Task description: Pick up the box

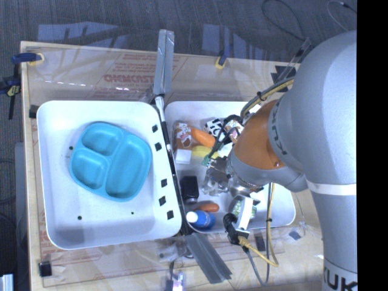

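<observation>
Arm bent down over right bin, fingers' state impossible to tell

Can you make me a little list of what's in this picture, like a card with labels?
left bin: holds a blue divided plate
right bin: a jumble of small things
in the jumble: black box, carrot, blue bottle with white cap
arm: reaches in from the right, over the right bin
gripper: low among the jumble, beside the black box
fingers: hard to make out
</observation>
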